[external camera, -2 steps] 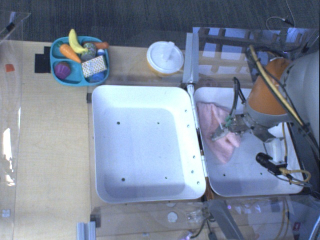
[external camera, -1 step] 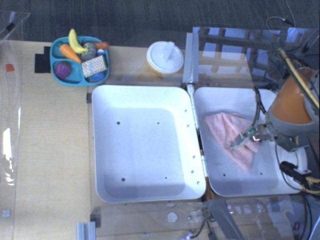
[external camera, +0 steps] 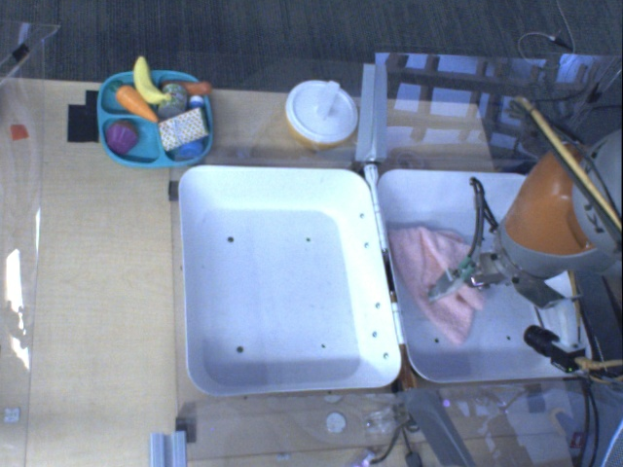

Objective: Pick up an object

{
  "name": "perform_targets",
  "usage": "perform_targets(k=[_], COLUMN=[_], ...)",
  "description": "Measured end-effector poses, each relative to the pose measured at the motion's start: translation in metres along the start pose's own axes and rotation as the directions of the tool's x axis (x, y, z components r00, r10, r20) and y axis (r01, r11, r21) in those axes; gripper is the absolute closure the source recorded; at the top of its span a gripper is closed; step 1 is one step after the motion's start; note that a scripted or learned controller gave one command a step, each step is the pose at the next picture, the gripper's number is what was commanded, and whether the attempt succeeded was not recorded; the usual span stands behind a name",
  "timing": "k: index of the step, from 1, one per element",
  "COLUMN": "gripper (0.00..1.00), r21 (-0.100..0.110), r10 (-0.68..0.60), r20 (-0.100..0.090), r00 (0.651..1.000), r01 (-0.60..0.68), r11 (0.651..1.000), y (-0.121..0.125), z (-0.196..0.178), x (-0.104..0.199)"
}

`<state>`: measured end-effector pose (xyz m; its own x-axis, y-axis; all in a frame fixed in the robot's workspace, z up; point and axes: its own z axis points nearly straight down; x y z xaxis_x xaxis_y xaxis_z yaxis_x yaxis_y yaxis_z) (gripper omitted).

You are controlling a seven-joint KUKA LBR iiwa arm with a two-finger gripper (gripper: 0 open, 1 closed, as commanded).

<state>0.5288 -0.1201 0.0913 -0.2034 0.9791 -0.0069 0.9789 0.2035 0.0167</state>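
A pink cloth (external camera: 435, 270) lies crumpled in the right bin (external camera: 506, 353), against that bin's left wall. The arm comes in from the right, its orange band above the wrist. My gripper (external camera: 454, 282) is low over the cloth's right part, with its fingertips down at the fabric. The fingers look close together at the cloth, but whether fabric is pinched between them is too small to tell.
The left bin (external camera: 277, 280) sits beside the right one, a ridge between them. Beyond the bins stand a blue tray of toy food (external camera: 154, 115) and a white lidded bowl (external camera: 321, 112). A clear panel and frame rise at the back right.
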Motion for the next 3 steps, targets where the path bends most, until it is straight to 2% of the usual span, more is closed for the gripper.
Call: perform_targets(k=[1,2,3], gripper=[0.00,0.00,0.00], r21=[0.002,0.001,-0.002], r10=[-0.153,-0.205,-0.167], r20=[-0.002,-0.002,0.000], r00=[0.988,0.979,0.986], r01=[0.153,0.205,0.167], r11=[0.988,0.979,0.986], y=[0.083,0.048,0.033], z=[0.003,0.001,0.001], x=[0.007,0.009,0.020])
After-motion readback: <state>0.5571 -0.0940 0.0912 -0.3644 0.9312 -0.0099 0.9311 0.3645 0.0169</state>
